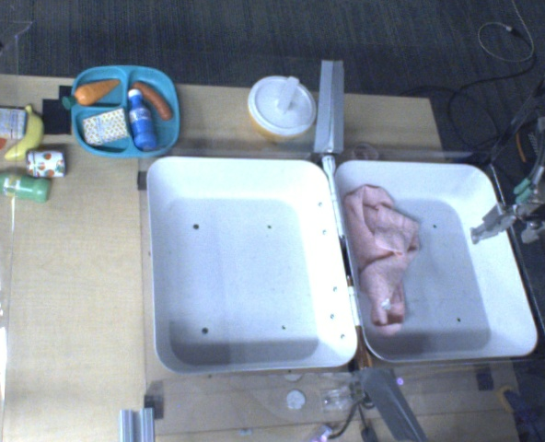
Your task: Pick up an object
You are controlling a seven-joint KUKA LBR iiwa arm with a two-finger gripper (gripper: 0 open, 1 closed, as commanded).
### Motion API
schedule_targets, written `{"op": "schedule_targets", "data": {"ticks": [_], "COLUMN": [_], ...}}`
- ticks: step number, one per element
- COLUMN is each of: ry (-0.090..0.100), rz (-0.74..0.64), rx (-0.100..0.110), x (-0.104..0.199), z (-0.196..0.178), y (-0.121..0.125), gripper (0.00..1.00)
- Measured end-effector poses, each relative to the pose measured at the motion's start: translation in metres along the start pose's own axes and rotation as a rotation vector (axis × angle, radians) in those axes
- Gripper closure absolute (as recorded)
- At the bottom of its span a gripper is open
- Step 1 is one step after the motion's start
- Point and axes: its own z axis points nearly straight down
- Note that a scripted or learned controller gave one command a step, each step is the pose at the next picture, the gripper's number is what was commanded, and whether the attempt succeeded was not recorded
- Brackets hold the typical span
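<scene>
Along the left edge of the table (70, 274), a small carton (1, 122), a banana (26, 133), a little can (46, 163) and a green bottle (15, 186) are lying close together. Just to their right, a blue divided plate (168, 109) is holding a carrot (98, 91), a blue bottle (142, 119) and a sausage-like piece, each in its own section. Further along the back edge, a white lidded cup (282, 107) is sitting beside a grey metal post (329, 109). Below these, the left bin (162, 247) is lying with only bare white floor showing. Touching it, the right bin (475, 247) is carrying a crumpled pink cloth (381, 251), which is lying in the bin's left half, close against the wall shared with the other bin. At the far right, the tool (482, 231) is hovering over the right rim of that bin, well apart from the cloth; how far it is spread I cannot tell, and nothing is showing in its grip.
</scene>
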Motion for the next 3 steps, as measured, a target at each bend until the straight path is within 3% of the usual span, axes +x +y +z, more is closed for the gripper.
{"op": "schedule_targets", "data": {"ticks": [1, 2, 3], "ry": [0.001, -0.003, -0.004], "rz": [-0.105, -0.101, -0.144], "rx": [0.002, -0.016, -0.015], "x": [0.083, 0.085, 0.106], "z": [0.081, 0.159, 0.159], "y": [0.036, 0.083, 0.082], "gripper": [0.00, 0.00, 0.00]}}
